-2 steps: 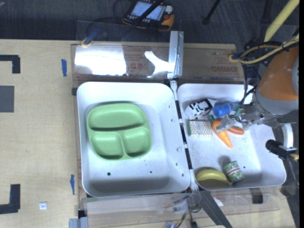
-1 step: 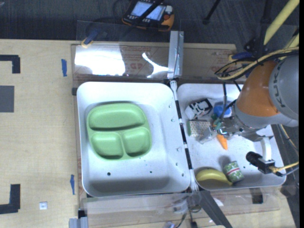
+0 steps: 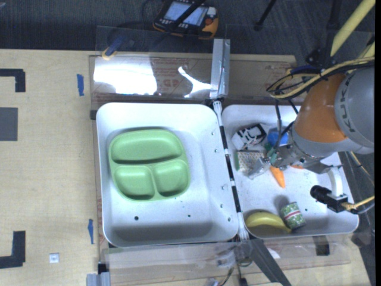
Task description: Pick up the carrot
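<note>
Carrot (image 3: 278,176) is lying in the right bin (image 3: 342,222), near its middle, its orange tip pointing down toward the near wall. Judging by that, the pick-up is not done: the carrot is resting on the bin floor, not lifted. The gripper (image 3: 280,157) is hanging right over the carrot's upper end, with the grey arm (image 3: 351,109) and its orange band reaching in from the right. Whether the jaws are open or closed I cannot tell, since the wrist is covering them. What is left, as I judge it, is closing on the carrot and raising it clear.

Clutter is crowding the spot. A crumpled green-and-silver packet (image 3: 251,162) is sitting just beside the carrot on its left, a black-and-white item (image 3: 250,134) is lying behind that, and something blue (image 3: 273,139) is peeking out next to the wrist. A banana (image 3: 266,220) and a small green can (image 3: 292,214) are resting along the near wall. A green divided tray (image 3: 149,162) is occupying the left bin (image 3: 119,219), well apart. The packet looks the likeliest thing to be caught by mistake.
</note>
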You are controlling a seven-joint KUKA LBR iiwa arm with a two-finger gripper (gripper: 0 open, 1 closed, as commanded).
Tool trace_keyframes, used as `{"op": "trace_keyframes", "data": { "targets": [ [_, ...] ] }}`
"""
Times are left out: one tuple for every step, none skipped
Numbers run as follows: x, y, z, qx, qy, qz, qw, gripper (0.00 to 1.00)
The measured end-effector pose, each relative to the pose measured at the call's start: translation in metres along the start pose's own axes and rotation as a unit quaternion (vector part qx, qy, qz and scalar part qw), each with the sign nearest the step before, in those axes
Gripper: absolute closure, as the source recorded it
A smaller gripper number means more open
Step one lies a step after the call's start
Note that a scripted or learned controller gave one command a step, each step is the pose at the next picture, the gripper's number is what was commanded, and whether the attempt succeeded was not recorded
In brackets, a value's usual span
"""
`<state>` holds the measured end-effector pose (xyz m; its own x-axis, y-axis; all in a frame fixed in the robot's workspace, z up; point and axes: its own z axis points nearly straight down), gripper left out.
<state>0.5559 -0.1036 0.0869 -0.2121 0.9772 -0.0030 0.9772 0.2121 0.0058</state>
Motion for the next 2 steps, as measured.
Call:
{"op": "trace_keyframes", "data": {
  "targets": [
    [-0.001, 0.001, -0.011, -0.003, -0.001, 0.001, 1.0000, 1.00],
    [0.040, 0.068, -0.098, 0.003, 0.001, 0.041, 0.9992, 1.00]
  ]
}}
